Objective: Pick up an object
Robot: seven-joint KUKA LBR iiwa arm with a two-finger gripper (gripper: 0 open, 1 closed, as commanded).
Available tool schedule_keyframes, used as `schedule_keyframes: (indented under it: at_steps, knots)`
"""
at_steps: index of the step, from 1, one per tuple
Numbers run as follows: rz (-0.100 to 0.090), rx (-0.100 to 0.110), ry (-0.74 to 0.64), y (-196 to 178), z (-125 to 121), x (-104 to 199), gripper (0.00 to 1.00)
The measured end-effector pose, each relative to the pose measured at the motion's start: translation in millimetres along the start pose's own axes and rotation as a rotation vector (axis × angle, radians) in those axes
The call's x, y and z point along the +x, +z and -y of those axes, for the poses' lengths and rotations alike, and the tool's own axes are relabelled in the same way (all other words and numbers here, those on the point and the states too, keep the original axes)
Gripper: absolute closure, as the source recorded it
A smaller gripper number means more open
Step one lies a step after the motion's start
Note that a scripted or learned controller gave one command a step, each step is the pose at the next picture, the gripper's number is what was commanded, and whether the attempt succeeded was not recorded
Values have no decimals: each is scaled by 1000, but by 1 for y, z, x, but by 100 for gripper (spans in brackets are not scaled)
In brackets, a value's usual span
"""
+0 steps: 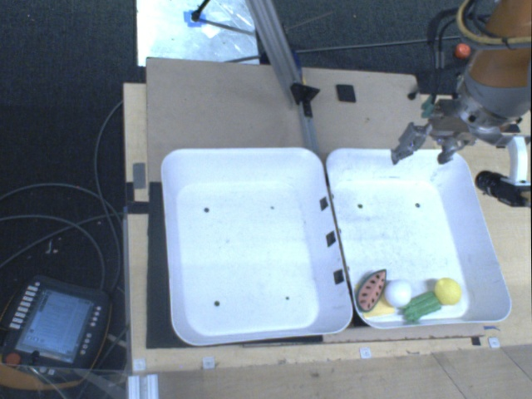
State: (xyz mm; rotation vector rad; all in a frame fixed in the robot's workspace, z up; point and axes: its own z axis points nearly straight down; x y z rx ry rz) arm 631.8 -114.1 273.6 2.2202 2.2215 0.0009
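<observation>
Above right bin's [474,223] far rim, open end effector [425,150]

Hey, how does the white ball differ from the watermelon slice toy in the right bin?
The white ball is round and plain white; the watermelon slice is a flat wedge, red with dark seeds and a green rind. The ball looks smaller than the slice. The ball sits beside the green toy, while the slice lies nearer the bin's left wall. Both rest at the near end of the right bin, far from the claw.
</observation>
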Motion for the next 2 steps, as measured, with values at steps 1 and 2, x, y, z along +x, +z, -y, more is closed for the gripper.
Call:
schedule_keyframes:
  at_steps: [1,2]
  knots:
    - [-1,4,2,189,43,-15,0]
    - [-1,0,0,186,87,18,0]
